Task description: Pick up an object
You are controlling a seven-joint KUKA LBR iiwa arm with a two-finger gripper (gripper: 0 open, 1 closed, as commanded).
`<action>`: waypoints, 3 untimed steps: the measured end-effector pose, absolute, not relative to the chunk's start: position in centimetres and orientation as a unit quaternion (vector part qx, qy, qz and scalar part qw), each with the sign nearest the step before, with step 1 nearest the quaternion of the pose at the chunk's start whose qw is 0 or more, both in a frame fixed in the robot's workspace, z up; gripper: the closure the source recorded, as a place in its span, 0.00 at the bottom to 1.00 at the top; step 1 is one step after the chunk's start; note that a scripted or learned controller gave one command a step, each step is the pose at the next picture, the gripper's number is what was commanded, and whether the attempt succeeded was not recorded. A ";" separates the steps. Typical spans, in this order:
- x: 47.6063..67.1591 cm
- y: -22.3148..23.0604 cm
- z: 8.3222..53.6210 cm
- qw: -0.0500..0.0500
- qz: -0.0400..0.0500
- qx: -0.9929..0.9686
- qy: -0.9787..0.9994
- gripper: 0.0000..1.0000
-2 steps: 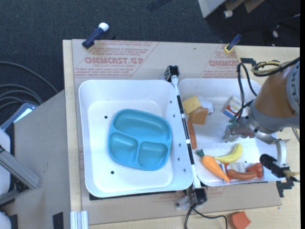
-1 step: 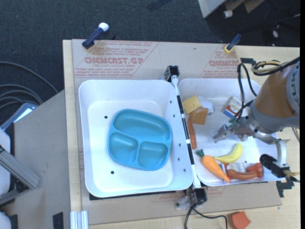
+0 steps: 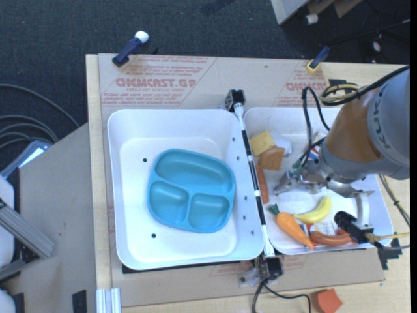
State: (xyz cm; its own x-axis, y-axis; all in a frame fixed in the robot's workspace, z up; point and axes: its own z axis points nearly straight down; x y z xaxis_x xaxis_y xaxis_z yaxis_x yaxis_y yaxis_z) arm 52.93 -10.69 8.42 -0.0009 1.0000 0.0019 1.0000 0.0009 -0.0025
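Nearest you, the carrot (image 3: 291,229) lay at the right bin's (image 3: 384,222) front edge, long axis slanting, green tip toward the divider. Banana (image 3: 315,212) just behind it. Gripper (image 3: 301,175) hovered mid-bin; you couldn't tell its grip. Left bin (image 3: 124,175) carried a blue tray (image 3: 190,190).

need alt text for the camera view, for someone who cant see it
A grey and orange robot arm reaches from the right into the right bin, which holds toy food: a banana, a carrot, a sausage and a cheese wedge. The left bin holds a blue divided plate.
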 end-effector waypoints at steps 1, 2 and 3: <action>59.1 -9.5 8.5 0.000 0.000 -0.707 -0.708 0.00; 59.1 -9.5 9.4 -0.001 0.000 -0.706 -0.708 1.00; 59.1 -9.5 9.4 0.000 0.000 -0.706 -0.708 0.00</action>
